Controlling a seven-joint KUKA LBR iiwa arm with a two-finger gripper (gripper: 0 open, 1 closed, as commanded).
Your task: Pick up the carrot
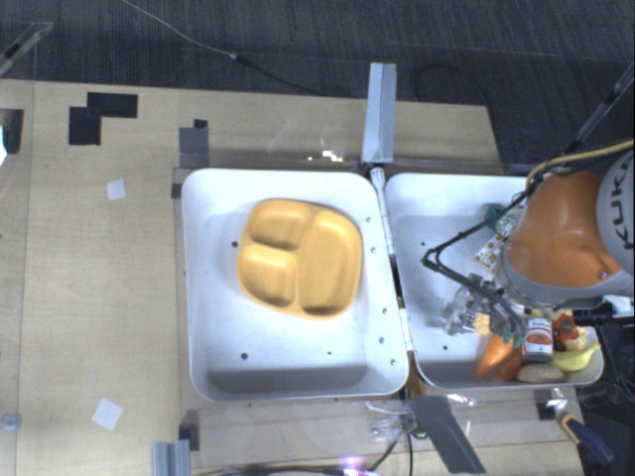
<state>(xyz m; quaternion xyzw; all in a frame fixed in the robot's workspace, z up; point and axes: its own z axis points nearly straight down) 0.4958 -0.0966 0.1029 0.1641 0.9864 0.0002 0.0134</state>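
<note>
My gripper (466, 310) hangs just above-left of the carrot (493, 357); its grip I cannot tell. The bottle (537, 338) beside the carrot could get knocked or grabbed instead

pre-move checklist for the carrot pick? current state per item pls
1. Carrot located: ok, near the front wall of the right bin.
2. Hand over the correct bin: ok, it sits just up and left of the carrot.
3. Carrot between the hand's parts: not ok, it lies apart from them.
4. Clear approach: not ok, a small bottle and a banana crowd the carrot's right side.
5. Hand opening: cannot tell, too cluttered to read.
6. Left bin out of the way: ok, its yellow divided tray is well clear.
</note>
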